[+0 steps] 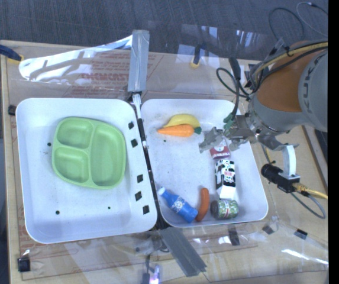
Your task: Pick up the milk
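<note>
Over right bin's upper right part: grey metal end effector (223,136), finger state cannot tell. Just below it, touching or nearly: white cow-print milk carton with red top (224,173), lying flat in shallow white bin (157,158). Beyond carton: green can (225,208), red sausage (203,203), blue bottle (177,204). Left of end effector: orange carrot (176,131), yellow banana (183,120). Judgement: approach done; grasp and lift not yet done.

milk (224,173): top end under claw (218,139) | arm (293,90): cut off right
</note>
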